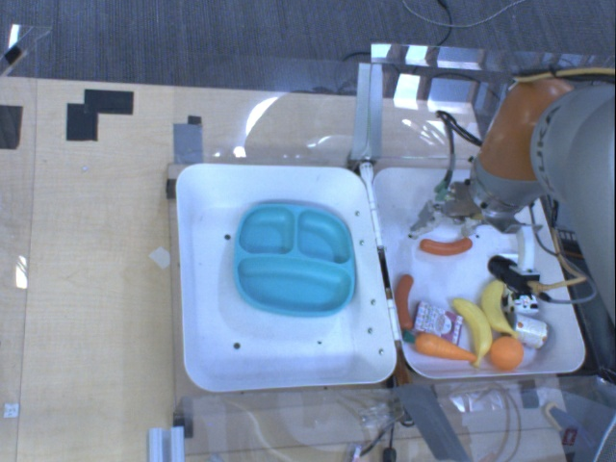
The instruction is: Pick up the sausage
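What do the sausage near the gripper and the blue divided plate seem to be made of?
Sausage: probably plastic toy food; its orange-red skin looks smooth and even, with a faint shine. Blue divided plate: likely moulded plastic with a matte to satin finish; the colour is uniform and the compartment ridges are softly rounded. Neither material is certain from this view.

Two white bins are counted: one well to the left of the gripper, one beneath it. One blue divided plate, with three compartments, is seen in the far bin. Two sausages are counted: one just below the gripper, a darker one further down and left. Two bananas are found below and to the right of the gripper. One carrot, one orange and one red-and-white packet are counted lower still.
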